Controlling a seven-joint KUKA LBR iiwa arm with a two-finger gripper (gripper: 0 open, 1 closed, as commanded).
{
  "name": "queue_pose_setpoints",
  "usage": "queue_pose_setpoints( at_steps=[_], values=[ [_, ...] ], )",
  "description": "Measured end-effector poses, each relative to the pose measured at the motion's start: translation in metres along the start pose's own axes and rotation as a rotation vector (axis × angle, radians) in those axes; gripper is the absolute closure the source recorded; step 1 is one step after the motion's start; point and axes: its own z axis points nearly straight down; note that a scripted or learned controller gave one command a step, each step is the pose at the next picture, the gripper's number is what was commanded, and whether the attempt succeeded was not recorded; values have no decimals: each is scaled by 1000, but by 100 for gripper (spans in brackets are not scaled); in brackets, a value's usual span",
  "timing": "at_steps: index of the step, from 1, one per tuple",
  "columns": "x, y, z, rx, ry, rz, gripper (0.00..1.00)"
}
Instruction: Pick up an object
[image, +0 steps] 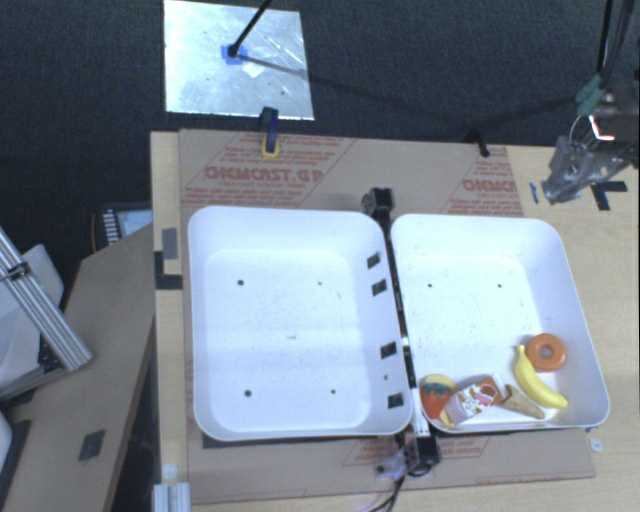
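Fingers state: cannot tell, the grey two-finger gripper (560, 185) at far right is small and blurry, hanging over the tabletop (330, 160) just beyond the far right corner of the right shallow white bin (480, 232). Nothing seen between them. Gripper is well apart from all objects.

Objects all sit in the near right corner of the right bin. Yellow curved banana (535, 380) lies tilted along the right wall, its upper end just beside an orange ring-shaped doughnut toy (546, 351) to its far right. Tan cone-shaped piece (523, 404) lies left of the banana's lower end, touching or nearly so. White-and-red small packet (473, 400) lies flat left of the cone, against the near wall. Round orange-red fruit-like ball (435, 392) sits at the packet's left, close to the divider side of the bin.

Left shallow white bin (275, 225) sits beside the right one, joined by black clips (378, 288) along the middle seam. Brown printed cardboard sheet (300, 165) lies under both bins. Shiny square metal plate (238, 58) lies far left on the dark floor.
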Motion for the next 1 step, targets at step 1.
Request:
queue_pose_setpoints(
  at_steps=[1],
  values=[
    [-48, 21, 1, 1, 1, -9, 100]
  ],
)
